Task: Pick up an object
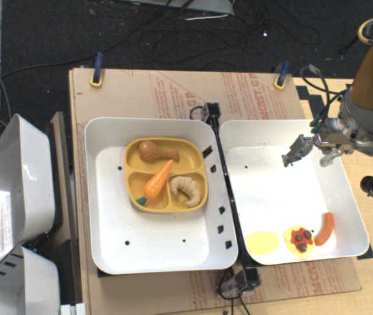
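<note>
Sausage (324,228) at the right bin's (265,136) near corner, well apart from the spread, unladen claw (311,151) above

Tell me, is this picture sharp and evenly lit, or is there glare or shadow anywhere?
In the camera view the light is soft and fairly even: the yellow tray and its toy food look sharp, the right bin has a brighter washed-out floor, faint shadows lie along the bin walls, the gripper looks slightly soft, and the dark floor at the top loses detail.
</note>
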Controlling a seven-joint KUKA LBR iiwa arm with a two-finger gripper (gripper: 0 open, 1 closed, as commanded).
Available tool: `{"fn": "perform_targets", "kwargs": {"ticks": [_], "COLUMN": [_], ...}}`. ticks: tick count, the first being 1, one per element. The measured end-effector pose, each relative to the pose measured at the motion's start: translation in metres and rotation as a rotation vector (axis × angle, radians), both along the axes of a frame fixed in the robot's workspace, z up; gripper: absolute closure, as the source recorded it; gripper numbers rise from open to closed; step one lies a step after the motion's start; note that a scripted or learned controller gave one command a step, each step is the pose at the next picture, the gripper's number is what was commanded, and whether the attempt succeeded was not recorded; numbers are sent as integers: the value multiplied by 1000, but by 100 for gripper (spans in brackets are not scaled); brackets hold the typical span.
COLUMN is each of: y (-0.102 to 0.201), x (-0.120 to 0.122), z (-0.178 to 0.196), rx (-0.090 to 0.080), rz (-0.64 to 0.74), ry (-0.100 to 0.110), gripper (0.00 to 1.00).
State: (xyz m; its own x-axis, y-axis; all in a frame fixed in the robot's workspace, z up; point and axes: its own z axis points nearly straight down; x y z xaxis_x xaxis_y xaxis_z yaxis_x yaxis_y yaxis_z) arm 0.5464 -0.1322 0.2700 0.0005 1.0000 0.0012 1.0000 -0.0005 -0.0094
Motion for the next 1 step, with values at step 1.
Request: {"fn": "perform_targets", "kwargs": {"ticks": [1], "y": [0], "x": [2], "z": [4], "rx": [-1], "rz": [2], "ry": [-9], "gripper": [0]}}
